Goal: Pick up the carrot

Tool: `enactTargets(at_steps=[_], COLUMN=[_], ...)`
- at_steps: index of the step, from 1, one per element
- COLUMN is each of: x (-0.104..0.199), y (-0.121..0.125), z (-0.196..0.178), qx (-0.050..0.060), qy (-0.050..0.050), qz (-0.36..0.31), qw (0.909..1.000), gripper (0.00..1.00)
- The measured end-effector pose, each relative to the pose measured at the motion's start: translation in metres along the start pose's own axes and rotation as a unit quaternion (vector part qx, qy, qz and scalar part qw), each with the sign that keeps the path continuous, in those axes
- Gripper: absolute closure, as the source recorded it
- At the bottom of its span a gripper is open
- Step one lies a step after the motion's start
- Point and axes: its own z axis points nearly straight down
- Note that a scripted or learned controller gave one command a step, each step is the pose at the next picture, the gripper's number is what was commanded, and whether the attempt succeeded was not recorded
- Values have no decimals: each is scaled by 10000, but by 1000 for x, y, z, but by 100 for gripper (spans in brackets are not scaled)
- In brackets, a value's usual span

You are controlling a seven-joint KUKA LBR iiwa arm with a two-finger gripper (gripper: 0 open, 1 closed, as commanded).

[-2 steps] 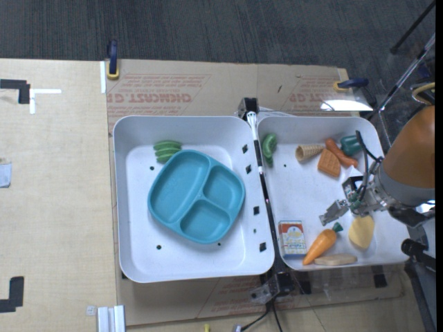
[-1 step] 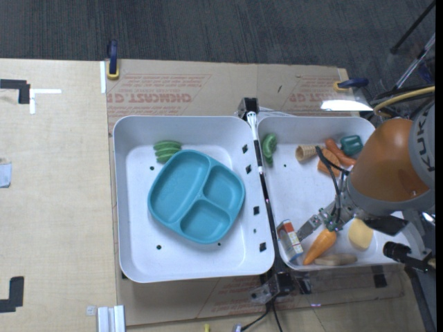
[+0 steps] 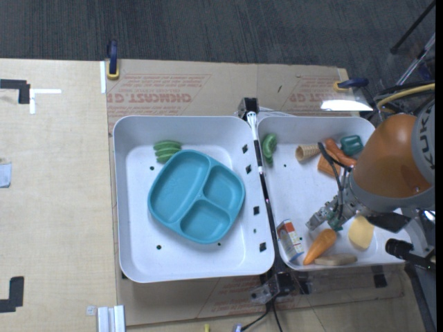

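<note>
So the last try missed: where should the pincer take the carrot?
Probably across the carrot's thick upper-right end, coming from above. It lies flat, tilted, tapering toward lower left, with a pale piece close under its tip, so the thick end looks freer.

The small orange tapered plastic carrot (image 3: 319, 246) lies flat near the right-hand white bin's (image 3: 277, 185) six-o'clock wall, thick end toward one o'clock, narrow tip toward seven o'clock.

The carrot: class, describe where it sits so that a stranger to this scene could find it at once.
Start at the right-hand white bin of the two. Go to its near edge, just below the gripper, where the carrot lies slanted. It is a tapered orange cone, unlike the pale yellow lump to its right and the small printed packet to its left.
</note>
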Motion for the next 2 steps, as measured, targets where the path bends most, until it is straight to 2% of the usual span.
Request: enactTargets(at_steps=[1, 2], x=[47, 47], y=[25, 25], z=[-90, -90], qx=[37, 38], qy=[7, 6], qz=[2516, 2511], qw=[9678, 9680], gripper=[100, 0])
